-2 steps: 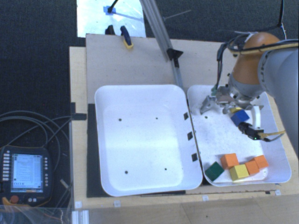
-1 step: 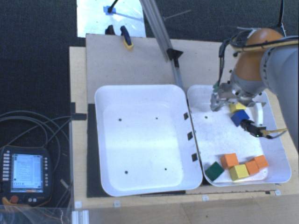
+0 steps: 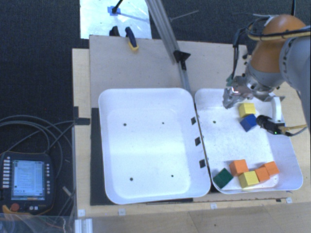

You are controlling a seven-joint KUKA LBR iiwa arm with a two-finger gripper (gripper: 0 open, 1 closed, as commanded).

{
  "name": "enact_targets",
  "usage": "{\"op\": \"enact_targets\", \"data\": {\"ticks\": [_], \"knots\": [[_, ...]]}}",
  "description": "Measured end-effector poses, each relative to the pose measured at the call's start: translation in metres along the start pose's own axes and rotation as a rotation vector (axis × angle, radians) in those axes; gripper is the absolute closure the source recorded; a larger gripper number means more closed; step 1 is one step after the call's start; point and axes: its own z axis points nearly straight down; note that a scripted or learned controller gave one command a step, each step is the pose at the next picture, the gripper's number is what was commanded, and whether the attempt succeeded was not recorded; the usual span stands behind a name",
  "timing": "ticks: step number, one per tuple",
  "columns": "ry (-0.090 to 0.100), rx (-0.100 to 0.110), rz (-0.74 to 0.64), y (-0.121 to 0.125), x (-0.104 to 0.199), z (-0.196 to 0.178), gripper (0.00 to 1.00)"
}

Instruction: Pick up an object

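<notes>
1. Pendant: lies off the counter's left edge, cables looped above it; no part in the task.
2. Left bin: holds no blocks.
3. Right bin: holds every block. At the near edge a green block, an orange block, a yellow block and two more orange blocks sit clustered, several touching.
4. Far end of the right bin: a second yellow block and a blue block sit touching, well apart from the cluster.
5. End effector: low over the bin, just beside the far yellow block on its left; nothing is seen in its grip, and its state cannot be told from this angle.
6. Judgement: the step in hand is the approach. The far yellow block is the nearest target. A sound grasp would centre over it and straddle the faces not touching the blue block, so as not to push the pair apart.
</notes>
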Motion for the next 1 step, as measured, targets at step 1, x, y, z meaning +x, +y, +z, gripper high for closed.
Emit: {"op": "enact_targets", "data": {"ticks": [1], "knots": [[-0.001,-0.003,0.0,0.0014,0.0024,-0.0654,1.0]]}}
